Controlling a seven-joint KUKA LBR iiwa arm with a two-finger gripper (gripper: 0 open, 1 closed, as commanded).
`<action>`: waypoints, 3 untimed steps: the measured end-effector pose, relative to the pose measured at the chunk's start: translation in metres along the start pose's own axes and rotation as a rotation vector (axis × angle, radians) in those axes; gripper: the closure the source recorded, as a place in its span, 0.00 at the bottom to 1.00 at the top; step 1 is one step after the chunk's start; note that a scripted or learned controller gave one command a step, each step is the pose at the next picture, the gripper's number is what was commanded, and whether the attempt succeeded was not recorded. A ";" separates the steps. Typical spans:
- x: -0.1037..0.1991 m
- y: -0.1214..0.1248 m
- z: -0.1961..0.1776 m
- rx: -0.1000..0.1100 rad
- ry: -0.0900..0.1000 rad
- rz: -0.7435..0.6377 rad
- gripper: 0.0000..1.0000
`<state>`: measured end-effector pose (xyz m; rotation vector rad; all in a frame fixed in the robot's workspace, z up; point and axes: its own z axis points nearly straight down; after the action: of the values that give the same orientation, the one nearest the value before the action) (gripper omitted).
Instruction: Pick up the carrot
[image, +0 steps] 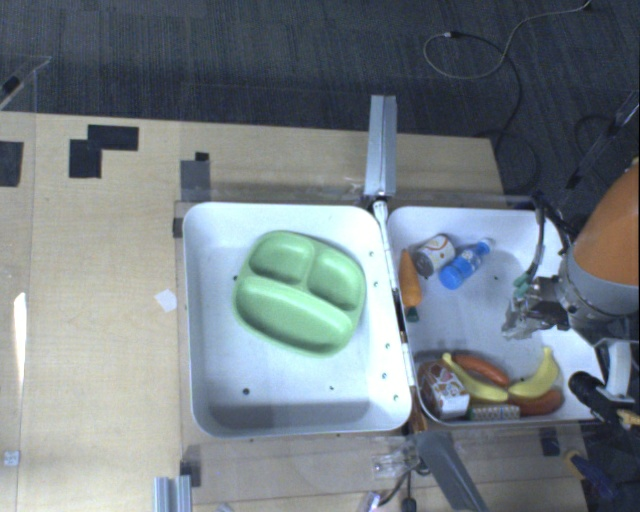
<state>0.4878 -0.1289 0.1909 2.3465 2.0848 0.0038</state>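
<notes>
The carrot (409, 281) is a short orange stick lying along the left wall of the right bin (500, 222), close to the divider. My gripper (524, 312) hangs over the right part of that bin, well to the right of the carrot and apart from it. Nothing shows in the gripper. The grey arm with its orange band (612, 240) comes in from the right edge.
A small can (433, 252) and a blue bottle (463, 265) lie just right of the carrot. A banana (538, 374), red and orange toy foods (483, 370) and a brown round item (440, 386) crowd the bin's near edge. The left bin (200, 330) holds a green divided plate (300, 290).
</notes>
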 end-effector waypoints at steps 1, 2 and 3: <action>-0.051 0.046 0.014 0.001 -0.001 0.380 1.00; -0.064 0.008 -0.021 0.000 -0.001 0.680 1.00; -0.063 0.009 -0.032 -0.002 -0.001 0.672 1.00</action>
<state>0.4896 -0.1925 0.2226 2.9011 1.1944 0.0059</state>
